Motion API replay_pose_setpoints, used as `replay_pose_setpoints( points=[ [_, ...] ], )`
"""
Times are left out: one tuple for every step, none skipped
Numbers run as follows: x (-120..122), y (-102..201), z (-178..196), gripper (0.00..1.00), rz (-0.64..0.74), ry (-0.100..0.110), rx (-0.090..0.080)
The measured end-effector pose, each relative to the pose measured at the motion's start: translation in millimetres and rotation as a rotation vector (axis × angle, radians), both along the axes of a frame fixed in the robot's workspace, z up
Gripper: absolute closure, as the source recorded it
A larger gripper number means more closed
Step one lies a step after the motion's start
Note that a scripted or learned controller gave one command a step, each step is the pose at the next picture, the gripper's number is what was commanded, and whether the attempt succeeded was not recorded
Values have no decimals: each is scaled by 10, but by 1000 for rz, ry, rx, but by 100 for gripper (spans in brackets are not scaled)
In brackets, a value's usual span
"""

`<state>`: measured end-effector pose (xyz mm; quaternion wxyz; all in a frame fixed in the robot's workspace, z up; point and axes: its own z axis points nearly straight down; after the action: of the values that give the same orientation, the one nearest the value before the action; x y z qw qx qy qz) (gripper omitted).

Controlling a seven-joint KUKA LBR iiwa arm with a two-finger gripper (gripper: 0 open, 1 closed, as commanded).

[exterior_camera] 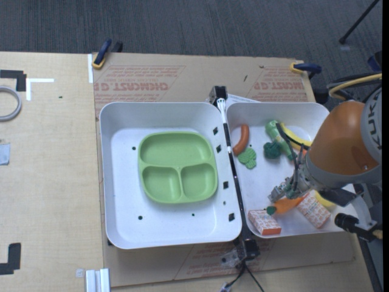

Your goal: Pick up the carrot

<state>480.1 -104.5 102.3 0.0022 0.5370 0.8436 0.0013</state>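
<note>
The carrot (287, 205) is a small orange piece lying near the front of the right bin (255, 111), between two small cartons. My gripper (282, 193) is lowered into that bin, right over the carrot's left end and touching or nearly touching it. The arm's grey and orange wrist (340, 148) hides the bin's right part.
A red-and-white carton (264, 222) lies left of the carrot and a paler one (313, 211) to its right. Further back lie a sausage (241, 138), two green broccoli pieces (247, 157) and a yellow-green item (290, 135). The left bin (115, 181) holds a green divided plate (178, 166).
</note>
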Motion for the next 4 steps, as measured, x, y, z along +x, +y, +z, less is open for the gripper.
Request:
replay_pose_setpoints(
  points=[
    [0,0,0,0,0,0,0],
    [-21,-10,-98,0,191,4,0],
    [-15,57,-98,0,159,3,0],
    [97,14,-98,0,194,3,-1]
  ],
)
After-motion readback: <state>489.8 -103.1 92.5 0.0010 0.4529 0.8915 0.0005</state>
